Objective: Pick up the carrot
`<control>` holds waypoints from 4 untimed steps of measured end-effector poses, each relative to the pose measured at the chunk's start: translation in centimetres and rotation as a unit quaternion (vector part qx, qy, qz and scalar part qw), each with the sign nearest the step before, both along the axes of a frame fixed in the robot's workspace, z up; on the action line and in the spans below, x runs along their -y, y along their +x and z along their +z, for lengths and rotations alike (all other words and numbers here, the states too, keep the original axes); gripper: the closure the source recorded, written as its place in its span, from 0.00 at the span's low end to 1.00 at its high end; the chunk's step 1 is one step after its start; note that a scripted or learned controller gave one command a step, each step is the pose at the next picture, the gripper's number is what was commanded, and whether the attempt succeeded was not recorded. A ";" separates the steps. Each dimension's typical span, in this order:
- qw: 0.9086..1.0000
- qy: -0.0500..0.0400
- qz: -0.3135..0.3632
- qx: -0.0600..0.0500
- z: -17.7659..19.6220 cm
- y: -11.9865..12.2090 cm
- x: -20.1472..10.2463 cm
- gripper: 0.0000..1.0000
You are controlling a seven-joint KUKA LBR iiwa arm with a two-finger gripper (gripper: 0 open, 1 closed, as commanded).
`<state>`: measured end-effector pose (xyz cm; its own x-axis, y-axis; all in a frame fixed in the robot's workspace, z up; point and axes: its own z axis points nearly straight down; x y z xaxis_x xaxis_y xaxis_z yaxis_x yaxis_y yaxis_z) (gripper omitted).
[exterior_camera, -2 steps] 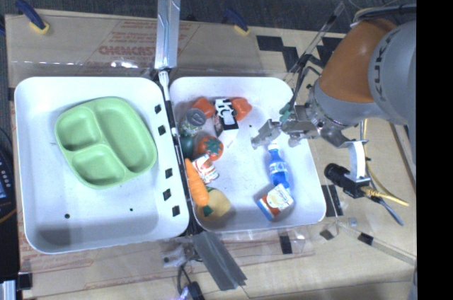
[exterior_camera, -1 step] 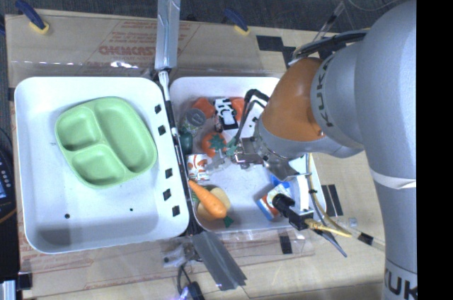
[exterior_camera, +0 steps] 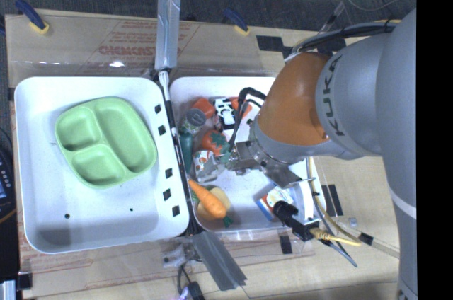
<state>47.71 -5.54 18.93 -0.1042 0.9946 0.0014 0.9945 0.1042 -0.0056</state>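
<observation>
end effector [exterior_camera: 225, 163]: low in right bin, fingers' state unclear, can't tell
carrot [exterior_camera: 210, 199]: just below-left of it, apparently not gripped

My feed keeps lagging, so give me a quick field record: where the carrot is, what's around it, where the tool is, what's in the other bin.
carrot: lying in the right bin, near corner, by the divider
under carrot: a tan bowl
right bin clutter: a bottle and mixed small items toward the far side
tool: over the right bin's middle, apart from the carrot
grip: cannot tell
left bin: holds a green divided plate
</observation>
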 end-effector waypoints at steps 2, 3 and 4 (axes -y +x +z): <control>0.995 0.000 0.104 -0.001 14.8 1.8 -1.0 0.00; 0.990 0.000 0.139 -0.001 4.9 0.6 0.5 0.00; 0.986 0.001 0.165 -0.001 1.2 7.8 4.8 0.00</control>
<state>55.50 -10.38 20.11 -0.4215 0.9068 0.0033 0.9068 0.4215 -0.0069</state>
